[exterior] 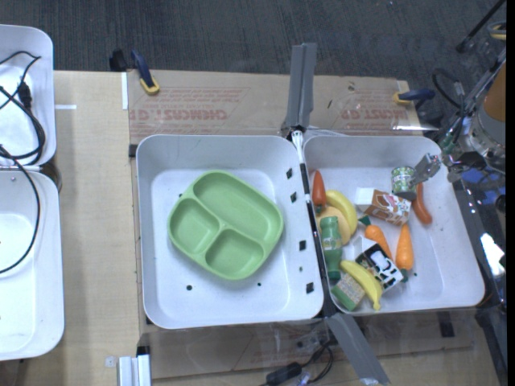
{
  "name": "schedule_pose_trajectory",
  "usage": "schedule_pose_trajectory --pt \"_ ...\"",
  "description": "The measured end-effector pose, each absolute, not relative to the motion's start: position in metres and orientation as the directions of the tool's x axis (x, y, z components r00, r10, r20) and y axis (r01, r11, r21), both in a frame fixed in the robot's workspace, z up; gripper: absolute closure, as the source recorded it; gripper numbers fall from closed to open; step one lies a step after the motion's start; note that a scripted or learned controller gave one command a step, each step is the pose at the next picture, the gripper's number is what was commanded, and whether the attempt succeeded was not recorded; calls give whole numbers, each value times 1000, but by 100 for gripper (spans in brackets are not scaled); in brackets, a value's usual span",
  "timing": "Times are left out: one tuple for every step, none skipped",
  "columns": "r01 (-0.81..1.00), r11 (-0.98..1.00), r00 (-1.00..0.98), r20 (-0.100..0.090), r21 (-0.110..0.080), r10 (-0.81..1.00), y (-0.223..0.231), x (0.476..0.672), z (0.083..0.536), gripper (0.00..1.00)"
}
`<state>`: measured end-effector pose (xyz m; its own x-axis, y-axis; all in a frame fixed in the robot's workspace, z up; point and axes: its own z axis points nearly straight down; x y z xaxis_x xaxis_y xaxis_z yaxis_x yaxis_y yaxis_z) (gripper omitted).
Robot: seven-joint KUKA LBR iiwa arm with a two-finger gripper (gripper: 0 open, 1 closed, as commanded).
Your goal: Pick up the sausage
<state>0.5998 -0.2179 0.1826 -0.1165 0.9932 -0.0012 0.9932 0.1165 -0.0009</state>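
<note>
Gripper (426, 169) first: it hangs low at the upper right of the right bin (451, 292), and from where I stand I cannot tell how it is set, nor see anything held in it. Nearest to it, just below and a touch to the right, lies the sausage (422, 204), a slim red-orange piece on the white floor, slanting down the bin. Just left of the sausage, touching or nearly so, sits a small printed carton (389, 207), and a green-labelled can (404, 178) rests right beside the gripper's tip.

To do this well, I'd say the arm should come down over the sausage's middle, turned to close across its narrow width, and stay clear of the carton and can. The open floor on the sausage's far right gives room.

Farther down sit a carrot (405, 249) and a banana (362, 280); another red piece (319, 188) lies across the bin by the divider. Farthest off, the left bin (161, 296) holds a green plate (226, 224).
</note>
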Motion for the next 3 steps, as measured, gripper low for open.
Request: schedule_pose_trajectory --pt "992 128 -128 -1 18 992 -218 587 113 0" --pt "984 177 -177 3 16 984 -218 598 106 0" --pt "984 177 -177 -1 31 984 -217 603 120 100"
